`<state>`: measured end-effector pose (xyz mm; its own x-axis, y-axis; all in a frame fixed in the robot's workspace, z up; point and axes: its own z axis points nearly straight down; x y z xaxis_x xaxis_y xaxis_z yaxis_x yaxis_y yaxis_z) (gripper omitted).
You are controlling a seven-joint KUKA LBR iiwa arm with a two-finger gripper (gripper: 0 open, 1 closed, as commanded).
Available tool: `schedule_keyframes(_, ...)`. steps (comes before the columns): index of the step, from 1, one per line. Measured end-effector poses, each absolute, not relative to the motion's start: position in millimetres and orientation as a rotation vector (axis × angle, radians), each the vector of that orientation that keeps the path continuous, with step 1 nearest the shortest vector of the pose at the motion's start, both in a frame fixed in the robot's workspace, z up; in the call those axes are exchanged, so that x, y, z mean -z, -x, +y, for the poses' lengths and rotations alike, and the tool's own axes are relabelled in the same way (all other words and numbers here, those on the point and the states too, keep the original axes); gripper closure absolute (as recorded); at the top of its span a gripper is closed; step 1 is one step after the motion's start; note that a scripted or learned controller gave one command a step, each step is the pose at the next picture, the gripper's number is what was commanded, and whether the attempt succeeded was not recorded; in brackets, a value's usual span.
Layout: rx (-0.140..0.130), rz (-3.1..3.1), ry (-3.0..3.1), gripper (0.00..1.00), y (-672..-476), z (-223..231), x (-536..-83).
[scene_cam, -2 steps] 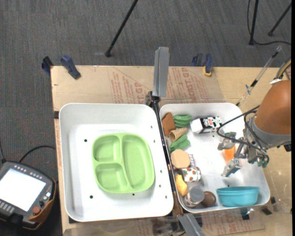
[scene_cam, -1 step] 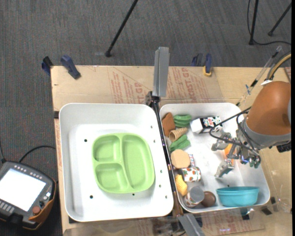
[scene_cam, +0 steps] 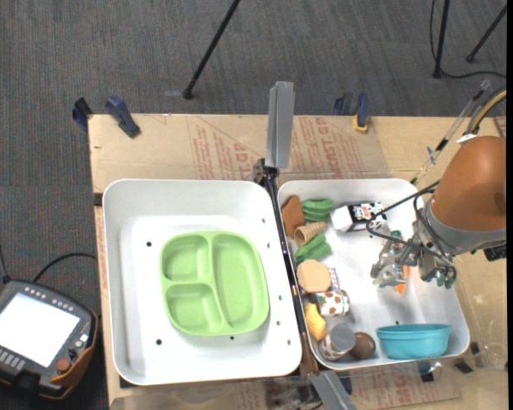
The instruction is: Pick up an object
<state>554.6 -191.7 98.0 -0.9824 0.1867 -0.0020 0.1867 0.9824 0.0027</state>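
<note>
At the right bin's (scene_cam: 372, 184) near edge lay a teal bowl (scene_cam: 413, 340), and beyond it, by the right wall, the hand (scene_cam: 408, 272) hovered over an orange carrot-like piece (scene_cam: 400, 282), long axis near-to-far, grip state unclear, nothing evidently lifted yet.

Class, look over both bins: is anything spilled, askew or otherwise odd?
Nothing looks spilled or broken. The green tray lies flat in the left bin; the toy food crowds the right bin's left side, and the teal bowl stands upright.

Smooth green plastic tray (scene_cam: 214, 282), matt cardboard bench (scene_cam: 197, 143), glossy teal bowl (scene_cam: 413, 341).
</note>
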Motion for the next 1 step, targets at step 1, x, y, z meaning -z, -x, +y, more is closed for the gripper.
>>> schedule_keyframes(1,-0.004,3.126,-0.294,0.0,-554.4,-191.5,-97.5)
